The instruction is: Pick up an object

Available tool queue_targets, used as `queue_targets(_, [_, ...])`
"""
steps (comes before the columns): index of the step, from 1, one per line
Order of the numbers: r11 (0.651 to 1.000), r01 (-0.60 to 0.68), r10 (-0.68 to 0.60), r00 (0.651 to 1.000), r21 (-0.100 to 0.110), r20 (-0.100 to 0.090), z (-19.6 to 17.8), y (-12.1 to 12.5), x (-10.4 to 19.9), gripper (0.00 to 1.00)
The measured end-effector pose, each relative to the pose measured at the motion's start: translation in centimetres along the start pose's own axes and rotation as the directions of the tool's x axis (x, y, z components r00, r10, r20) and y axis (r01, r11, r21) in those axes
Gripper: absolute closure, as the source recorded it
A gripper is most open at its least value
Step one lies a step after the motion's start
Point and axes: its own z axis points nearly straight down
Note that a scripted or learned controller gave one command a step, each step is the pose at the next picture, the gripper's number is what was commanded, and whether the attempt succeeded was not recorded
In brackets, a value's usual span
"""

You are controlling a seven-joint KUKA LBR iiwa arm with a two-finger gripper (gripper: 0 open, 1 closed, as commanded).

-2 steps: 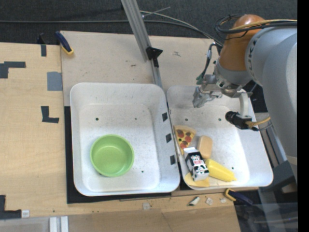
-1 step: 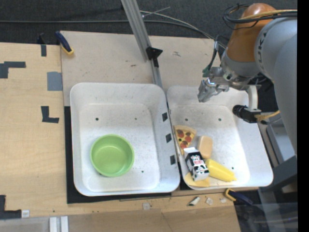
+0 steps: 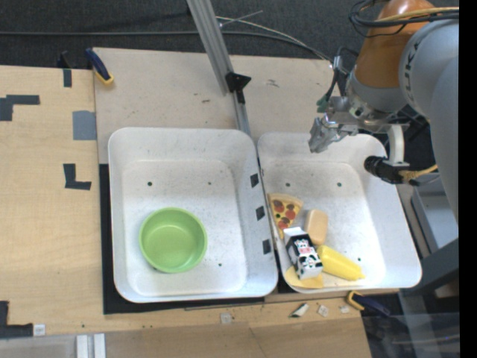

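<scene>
In the camera view, we are hovering the gripper (image 3: pixel 323 139) over the right bin's (image 3: pixel 387 230) far edge, carrying nothing; whether the jaws are open we cannot tell. The toys (image 3: pixel 309 245) are lying along its near-left corner, so we are judging a reach and descent comes next.

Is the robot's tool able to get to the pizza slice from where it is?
Probably yes. The tool hangs over the right bin's far end, and the pizza slice lies uncovered, with bare floor between them.
</scene>
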Motion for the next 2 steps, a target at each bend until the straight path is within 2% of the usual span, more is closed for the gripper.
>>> queue_targets(1, [1.0, 0.003, -0.003, 1.0, 0.006, -0.001, 0.6, -2.2, 4.5, 1.0])
queue_targets(2, [1.0, 0.005, -0.005, 1.0, 0.006, -0.003, -0.7, -3.7, 9.1, 1.0])
